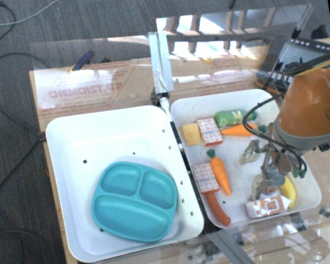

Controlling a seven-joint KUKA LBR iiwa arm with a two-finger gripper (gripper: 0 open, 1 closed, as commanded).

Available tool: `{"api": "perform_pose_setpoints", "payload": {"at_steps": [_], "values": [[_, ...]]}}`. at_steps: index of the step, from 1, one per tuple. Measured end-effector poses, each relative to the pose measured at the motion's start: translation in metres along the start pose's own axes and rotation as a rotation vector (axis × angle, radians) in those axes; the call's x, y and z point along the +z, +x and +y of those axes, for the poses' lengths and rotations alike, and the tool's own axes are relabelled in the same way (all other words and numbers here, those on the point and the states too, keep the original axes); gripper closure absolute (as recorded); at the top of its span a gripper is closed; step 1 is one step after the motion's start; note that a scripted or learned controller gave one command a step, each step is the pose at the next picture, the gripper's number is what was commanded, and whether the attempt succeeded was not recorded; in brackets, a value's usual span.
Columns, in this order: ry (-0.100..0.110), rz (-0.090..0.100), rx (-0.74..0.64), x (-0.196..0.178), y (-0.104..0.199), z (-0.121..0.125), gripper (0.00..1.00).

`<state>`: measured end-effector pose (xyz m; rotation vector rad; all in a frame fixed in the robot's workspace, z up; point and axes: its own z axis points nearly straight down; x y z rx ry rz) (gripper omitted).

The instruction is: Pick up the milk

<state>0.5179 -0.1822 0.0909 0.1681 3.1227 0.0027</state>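
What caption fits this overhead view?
End effector hovering above the milk carton in the right bin of toy food.

Two carrots [220,174], two bins [66,134], one blue tray [135,201].

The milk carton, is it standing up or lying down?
Lying down: the milk carton rests flat on its side in the right bin, near the front edge.
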Motion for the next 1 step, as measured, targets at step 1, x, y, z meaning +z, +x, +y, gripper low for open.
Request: {"api": "perform_pose_setpoints", "payload": {"at_steps": [1], "values": [[0.002,0.012,-0.025,-0.0320,-0.0205,-0.0242,0.00]]}}
